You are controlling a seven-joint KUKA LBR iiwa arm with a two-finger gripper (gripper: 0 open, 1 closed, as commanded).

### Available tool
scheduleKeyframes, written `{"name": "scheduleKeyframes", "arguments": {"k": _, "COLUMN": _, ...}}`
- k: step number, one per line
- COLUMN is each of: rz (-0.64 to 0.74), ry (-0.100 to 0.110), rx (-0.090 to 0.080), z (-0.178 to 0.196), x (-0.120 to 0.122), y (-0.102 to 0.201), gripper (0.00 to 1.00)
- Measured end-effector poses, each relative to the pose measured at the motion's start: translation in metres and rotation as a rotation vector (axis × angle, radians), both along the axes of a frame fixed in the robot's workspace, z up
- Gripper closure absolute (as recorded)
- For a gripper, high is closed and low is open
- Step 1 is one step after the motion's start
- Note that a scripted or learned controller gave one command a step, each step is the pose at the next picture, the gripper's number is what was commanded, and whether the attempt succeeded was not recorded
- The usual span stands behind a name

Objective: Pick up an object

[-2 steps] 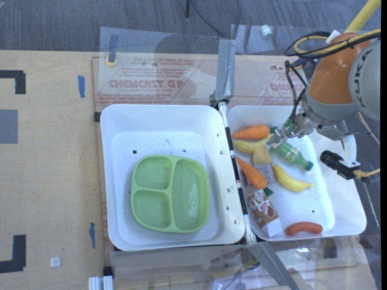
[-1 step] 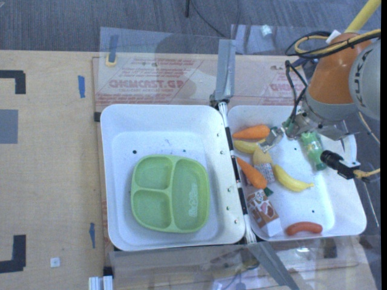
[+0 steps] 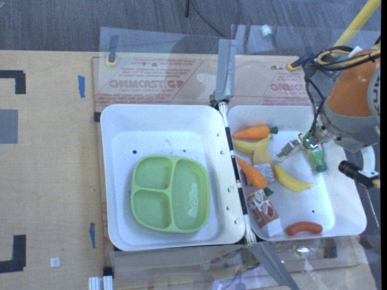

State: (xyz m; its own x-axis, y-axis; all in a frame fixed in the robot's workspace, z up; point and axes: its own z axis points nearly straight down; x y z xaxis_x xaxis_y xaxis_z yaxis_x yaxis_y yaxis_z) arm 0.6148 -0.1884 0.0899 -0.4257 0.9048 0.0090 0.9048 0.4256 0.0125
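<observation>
Hovering over the right bin [image 3: 347, 219], the end effector [image 3: 289, 150] sits just above the crowd of toy food; whether it is wide or narrow I cannot tell at this slant. Nothing shows held in it. Close below lie a banana [image 3: 291, 180], a second yellow piece [image 3: 251, 145], two carrots [image 3: 252, 132] [image 3: 251, 173] and a small green bottle [image 3: 315, 159]; a snack packet [image 3: 264, 210] and a sausage [image 3: 304, 228] lie nearer the front wall. The likely trouble is crowding: coming down here could strike two pieces at once, push the banana sideways, or pinch an edge that slips free. The green plate [image 3: 171, 193] in the left bin [image 3: 115, 162] stands well apart.
</observation>
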Motion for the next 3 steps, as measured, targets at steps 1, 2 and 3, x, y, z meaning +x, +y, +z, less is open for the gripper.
{"name": "scheduleKeyframes", "arguments": {"k": 1, "rz": -0.002, "ry": -0.009, "rx": -0.011, "z": 0.011, "x": 0.001, "y": -0.004, "gripper": 1.00}}
{"name": "scheduleKeyframes", "arguments": {"k": 2, "rz": -0.094, "ry": 0.003, "rx": -0.014, "z": 0.118, "x": 0.034, "y": 0.054, "gripper": 1.00}}
{"name": "scheduleKeyframes", "arguments": {"k": 3, "rz": -0.094, "ry": 0.004, "rx": -0.014, "z": 0.118, "x": 0.034, "y": 0.054, "gripper": 0.00}}
